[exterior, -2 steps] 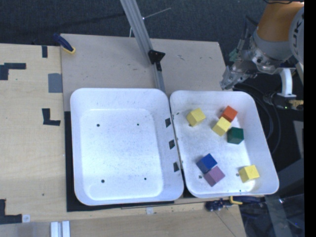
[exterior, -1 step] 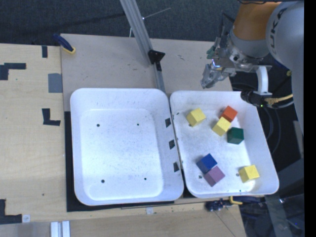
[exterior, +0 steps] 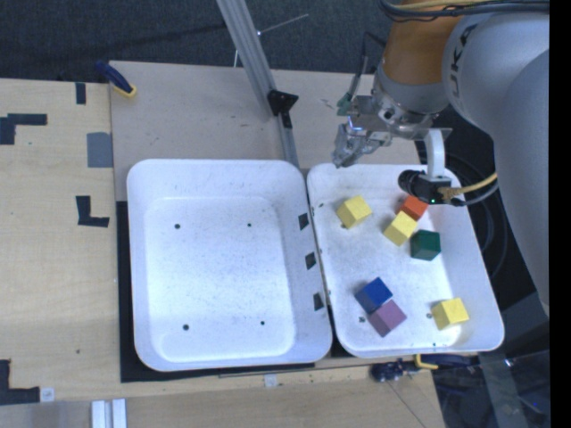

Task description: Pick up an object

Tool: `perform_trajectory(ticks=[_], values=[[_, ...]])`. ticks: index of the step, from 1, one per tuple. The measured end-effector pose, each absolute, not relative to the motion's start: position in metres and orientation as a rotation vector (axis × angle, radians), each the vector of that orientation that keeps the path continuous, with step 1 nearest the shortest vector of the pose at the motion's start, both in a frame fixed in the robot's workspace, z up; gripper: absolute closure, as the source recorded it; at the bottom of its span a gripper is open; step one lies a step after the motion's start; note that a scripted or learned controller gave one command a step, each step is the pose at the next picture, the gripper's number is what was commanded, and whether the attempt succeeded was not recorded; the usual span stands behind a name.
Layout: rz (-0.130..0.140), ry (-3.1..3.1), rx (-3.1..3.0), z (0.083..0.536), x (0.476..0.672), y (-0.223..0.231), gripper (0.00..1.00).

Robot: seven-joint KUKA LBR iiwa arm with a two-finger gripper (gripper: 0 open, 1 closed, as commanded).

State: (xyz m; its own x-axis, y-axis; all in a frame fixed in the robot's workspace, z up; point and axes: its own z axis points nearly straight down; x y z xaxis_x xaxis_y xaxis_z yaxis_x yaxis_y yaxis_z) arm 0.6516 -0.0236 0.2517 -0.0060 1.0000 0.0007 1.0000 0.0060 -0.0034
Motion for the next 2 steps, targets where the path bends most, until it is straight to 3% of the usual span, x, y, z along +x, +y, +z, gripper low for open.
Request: perform_trajectory(ticks=[2], values=[[0.004, -2.226, -2.211, 0.223, 0.641, 0.083, 1.0]])
